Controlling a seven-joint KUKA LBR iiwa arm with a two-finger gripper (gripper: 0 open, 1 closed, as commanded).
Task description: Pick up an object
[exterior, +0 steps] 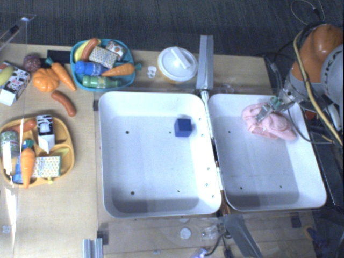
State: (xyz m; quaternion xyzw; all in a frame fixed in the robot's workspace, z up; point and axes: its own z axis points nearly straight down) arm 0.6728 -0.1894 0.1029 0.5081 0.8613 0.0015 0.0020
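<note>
The gripper point(267, 112) sits on the pink cloth point(270, 123) in the right bin point(279, 198); grip state unclear. Best pinch a raised fold, then lift straight.

A single fixed camera looks down on my bench at a slant from high overhead, far enough back to take in both white bins, the left bin point(113, 160) and the right bin point(306, 181), side by side across the middle of the frame. The far edge of the bench, where a blue bowl point(129, 79) of toy food stands, runs along the top against dark carpet point(161, 9), while the near edge falls at the bottom. My arm point(317, 58) enters from the right side of this view.
</note>
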